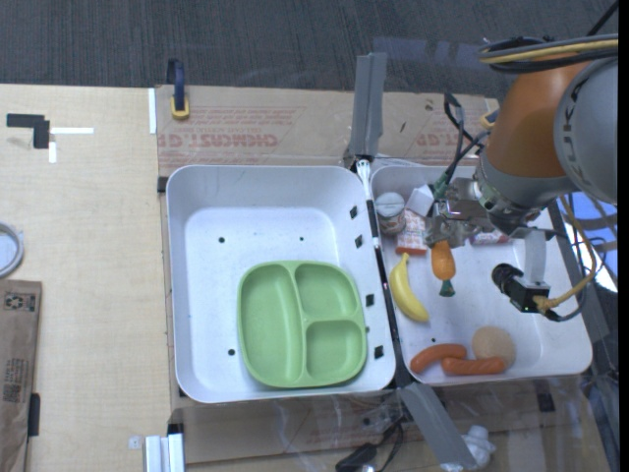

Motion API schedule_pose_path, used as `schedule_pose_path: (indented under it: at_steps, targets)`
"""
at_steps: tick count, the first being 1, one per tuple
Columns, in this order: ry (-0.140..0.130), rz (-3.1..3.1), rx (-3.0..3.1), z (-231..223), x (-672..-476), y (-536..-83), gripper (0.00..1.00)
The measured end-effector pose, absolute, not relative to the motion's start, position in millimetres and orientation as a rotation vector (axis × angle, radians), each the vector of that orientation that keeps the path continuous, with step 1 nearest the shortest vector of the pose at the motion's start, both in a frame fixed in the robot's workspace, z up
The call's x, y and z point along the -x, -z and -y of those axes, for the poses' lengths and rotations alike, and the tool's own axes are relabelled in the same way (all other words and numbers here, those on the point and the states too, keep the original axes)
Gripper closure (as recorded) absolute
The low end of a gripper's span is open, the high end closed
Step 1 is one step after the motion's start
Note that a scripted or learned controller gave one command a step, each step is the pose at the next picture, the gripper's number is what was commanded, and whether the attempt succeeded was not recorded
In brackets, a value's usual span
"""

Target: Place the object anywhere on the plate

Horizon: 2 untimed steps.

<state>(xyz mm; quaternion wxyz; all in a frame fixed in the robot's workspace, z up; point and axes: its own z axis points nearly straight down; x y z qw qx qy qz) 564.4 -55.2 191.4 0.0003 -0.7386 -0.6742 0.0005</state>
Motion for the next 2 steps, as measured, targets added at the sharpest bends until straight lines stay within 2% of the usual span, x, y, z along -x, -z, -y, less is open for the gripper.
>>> schedule_pose_path:
  at_steps: [1,2]
  targets:
    - [-0.007,1.949,2.46,-33.2,-513.3,-190.4,1.0]
    - [-0.007,1.949,2.46,-33.0,-513.3,-190.5,0.0]
